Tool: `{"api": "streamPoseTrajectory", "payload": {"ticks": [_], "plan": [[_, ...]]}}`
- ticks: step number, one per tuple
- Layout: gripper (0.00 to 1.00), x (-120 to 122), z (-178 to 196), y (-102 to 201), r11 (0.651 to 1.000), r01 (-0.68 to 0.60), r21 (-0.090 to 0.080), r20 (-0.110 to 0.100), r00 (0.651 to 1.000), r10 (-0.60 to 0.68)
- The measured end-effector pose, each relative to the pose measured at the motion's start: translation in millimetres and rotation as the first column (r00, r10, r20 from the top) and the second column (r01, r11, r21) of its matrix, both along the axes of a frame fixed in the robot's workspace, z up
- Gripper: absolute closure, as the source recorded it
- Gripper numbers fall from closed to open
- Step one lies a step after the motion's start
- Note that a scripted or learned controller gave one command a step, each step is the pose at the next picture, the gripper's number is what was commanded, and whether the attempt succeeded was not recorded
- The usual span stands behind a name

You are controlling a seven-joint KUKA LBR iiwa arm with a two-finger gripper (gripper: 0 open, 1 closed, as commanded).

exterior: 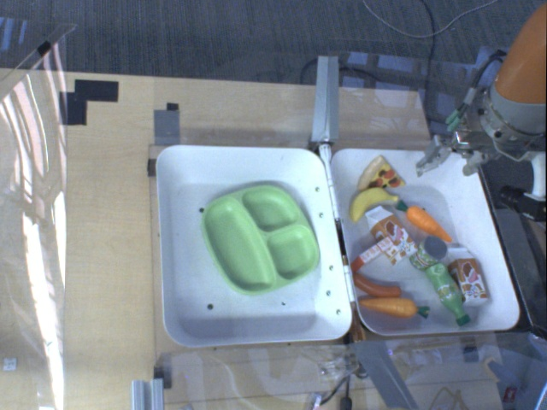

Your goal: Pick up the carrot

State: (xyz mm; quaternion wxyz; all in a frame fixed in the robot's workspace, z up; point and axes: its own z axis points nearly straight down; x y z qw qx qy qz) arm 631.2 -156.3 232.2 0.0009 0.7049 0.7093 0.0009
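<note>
Nearest the camera, in the right bin (504,314), a second carrot (395,307) lies along the front wall, with a red sausage (376,287) just behind it. To their right a green bottle (446,287) lies on a slant, and a small brown carton (469,280) sits beside it at the right wall. At the bin's middle, a printed snack packet (389,248) and a brown packet (384,225) lie close together.

The left bin (179,254) bears a green sectioned tray (259,238), set roughly at its centre.

The carrot (425,221) lies on a slant in the right bin's far half, green top toward the banana (372,202), which lies just to its left. A pizza slice (381,175) sits beyond the banana, near the far wall.

Farthest, the gripper (449,154) hangs over the right bin's far right corner, well apart from the carrot. Its two fingers stand spread with nothing between them.
</note>
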Motion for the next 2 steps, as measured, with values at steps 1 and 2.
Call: {"api": "streamPoseTrajectory", "payload": {"ticks": [1,2], "plan": [[0.0,-6,-136,-32,1.0,0.031,-0.001,0.003,1.0,-0.031],[0.0,-32,-145,-43,0.997,0.079,0.001,0.006,0.997,-0.079]]}}
